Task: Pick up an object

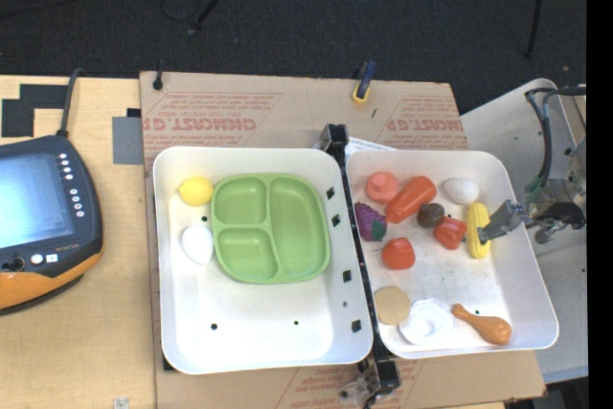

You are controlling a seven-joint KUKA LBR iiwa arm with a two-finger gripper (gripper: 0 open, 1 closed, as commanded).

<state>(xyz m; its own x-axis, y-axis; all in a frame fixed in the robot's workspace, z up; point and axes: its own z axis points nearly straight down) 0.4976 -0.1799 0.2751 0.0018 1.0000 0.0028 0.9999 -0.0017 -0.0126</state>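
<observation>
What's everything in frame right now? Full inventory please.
bins: 2, white, side by side on the bench
divided plate: 1, green, left bin
lemon: 1, yellow, left bin, upper left of plate
egg: 1, white, left bin, left of plate
carrot: 1, orange-red, right bin, top
tomato: 1, red, right bin, middle
eggplant: 1, purple, right bin, left edge
corn cob: 1, yellow, right bin, at the gripper
drumstick: 1, orange-brown, right bin, bottom
teach pendant: 1, grey and orange, far left
gripper: 1, grey, over right bin's right side
</observation>
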